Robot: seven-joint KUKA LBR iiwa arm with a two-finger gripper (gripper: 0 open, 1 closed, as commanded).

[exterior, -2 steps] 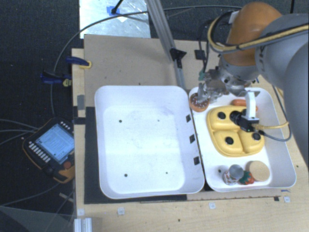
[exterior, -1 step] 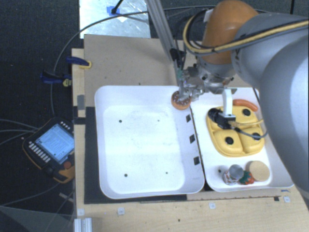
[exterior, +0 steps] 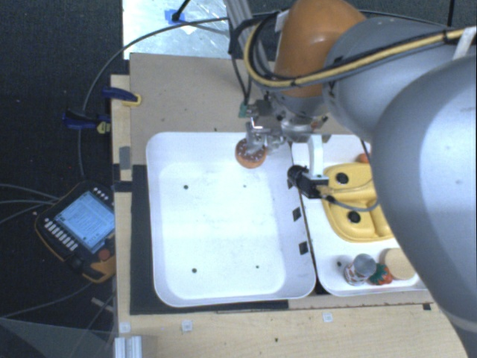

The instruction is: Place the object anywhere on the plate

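A small round brownish object (exterior: 251,155), perhaps a toy doughnut or biscuit, sits at the far edge of the left white bin (exterior: 216,222), right under the tip of the gripper (exterior: 256,142). The gripper's metal end comes down onto the top of the object, and the two seem to touch; whether the object is between the fingers, and how the fingers stand, cannot be told from this angle. Above the gripper rises the arm (exterior: 387,73), its orange band (exterior: 317,28) wrapped by looping black and yellow cables, its large grey body covering the upper right of the view. The left bin's floor shows four small dark dots near its corners. The right white bin (exterior: 332,271) lies just beside the left one. In it rests a yellow plate (exterior: 358,203), partly hidden under the arm, well apart from the brownish object. Near the front edge of the right bin lie a small silver can-like item (exterior: 363,267), something red and green (exterior: 381,277) touching it, and a pale tan round piece (exterior: 399,263) just beside those. Both bins stand on a brown bench (exterior: 186,95). Blue and yellow clamps (exterior: 119,95) grip the bench's left edge. Left of the bench, on the dark floor, lies a handheld control pendant (exterior: 80,226) with a lit blue screen, cables trailing around it.
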